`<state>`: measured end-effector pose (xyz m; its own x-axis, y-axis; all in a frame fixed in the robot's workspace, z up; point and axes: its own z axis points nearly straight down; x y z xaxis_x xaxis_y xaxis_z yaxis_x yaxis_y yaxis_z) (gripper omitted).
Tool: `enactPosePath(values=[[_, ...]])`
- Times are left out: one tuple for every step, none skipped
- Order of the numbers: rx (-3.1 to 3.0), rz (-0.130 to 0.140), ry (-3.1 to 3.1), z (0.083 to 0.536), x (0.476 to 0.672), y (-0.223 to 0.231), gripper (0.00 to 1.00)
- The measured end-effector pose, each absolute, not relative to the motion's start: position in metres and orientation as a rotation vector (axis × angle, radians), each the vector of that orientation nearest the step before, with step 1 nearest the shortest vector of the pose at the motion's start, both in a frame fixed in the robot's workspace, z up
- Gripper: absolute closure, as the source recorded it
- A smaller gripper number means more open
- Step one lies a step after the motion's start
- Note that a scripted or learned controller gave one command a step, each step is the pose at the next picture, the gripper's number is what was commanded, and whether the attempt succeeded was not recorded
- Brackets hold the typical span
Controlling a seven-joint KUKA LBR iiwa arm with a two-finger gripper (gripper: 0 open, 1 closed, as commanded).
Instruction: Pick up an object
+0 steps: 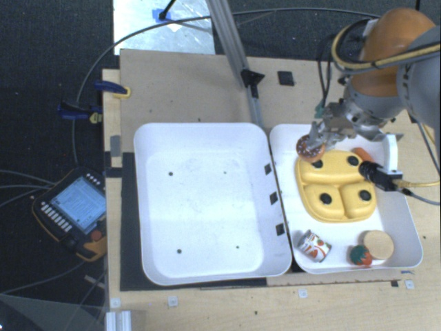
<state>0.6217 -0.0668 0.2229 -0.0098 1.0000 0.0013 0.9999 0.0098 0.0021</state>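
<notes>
My gripper (315, 142) hangs over the back left part of the right bin (406, 233), at the far left corner of a yellow moulded tray (336, 185) with dark round holes. A small brown round object (305, 147) sits right at the gripper's tip; whether it is gripped or just lying beneath is not clear. Near the bin's front lie a small red and white can (313, 245), a round wooden disc (378, 243) and a small green and red piece (358, 255). An orange item (361, 154) peeks out behind the yellow tray.
The left bin (203, 198) stands beside the right one, their rims touching in the middle. A metal pole (231, 36) slants over the back of the bench. A teach pendant (72, 209) and cables lie off the bench to the left.
</notes>
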Motion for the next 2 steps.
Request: enactPosePath(values=[[2.210,0.004,2.231,0.217,0.629,-0.009,1.00],[2.210,0.006,2.232,0.211,0.645,0.044,1.00]])
